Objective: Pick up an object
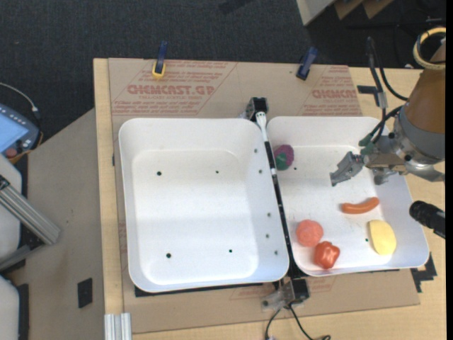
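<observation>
The right bin [322,139] holds several toy foods. A purple and green piece [283,156] lies against its left wall. An orange sausage-shaped piece [359,205] sits mid-right, with a yellow lemon-like piece [382,237] below it. A pink-red round piece [308,232] and a red pepper-like piece [325,254] lie near the front edge. My gripper [364,173] hangs over the bin's right half, just above the orange piece. It is open, with nothing between its fingers [345,170].
The left bin [141,137] sits beside the right one, a black divider strip [272,183] between them. Both rest on a cardboard sheet [212,83] held by clamps at the back. Cables run behind the arm at the right.
</observation>
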Motion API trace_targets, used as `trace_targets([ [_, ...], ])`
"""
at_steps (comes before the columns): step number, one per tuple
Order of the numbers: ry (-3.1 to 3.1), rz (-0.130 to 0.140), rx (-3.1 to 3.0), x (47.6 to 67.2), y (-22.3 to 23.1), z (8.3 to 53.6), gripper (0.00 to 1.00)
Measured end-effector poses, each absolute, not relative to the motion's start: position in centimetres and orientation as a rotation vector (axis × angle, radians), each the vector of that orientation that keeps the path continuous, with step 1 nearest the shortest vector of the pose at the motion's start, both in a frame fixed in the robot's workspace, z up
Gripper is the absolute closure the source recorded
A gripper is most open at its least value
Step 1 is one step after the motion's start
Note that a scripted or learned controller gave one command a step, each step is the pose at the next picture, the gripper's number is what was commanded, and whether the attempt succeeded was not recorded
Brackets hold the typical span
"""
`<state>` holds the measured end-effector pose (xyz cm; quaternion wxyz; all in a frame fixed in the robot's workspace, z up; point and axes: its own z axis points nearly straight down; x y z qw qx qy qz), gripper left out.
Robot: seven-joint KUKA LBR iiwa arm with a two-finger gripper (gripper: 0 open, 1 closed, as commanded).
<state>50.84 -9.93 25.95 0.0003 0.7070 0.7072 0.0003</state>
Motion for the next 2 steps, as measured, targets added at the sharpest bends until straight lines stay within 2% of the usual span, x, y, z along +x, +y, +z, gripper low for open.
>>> trace_targets([
  [1,2.235,-0.007,2.223,47.7,-3.0,18.0,0.0],
  [2,2.224,0.006,2.214,54.4,1.0,18.5,0.0],
])
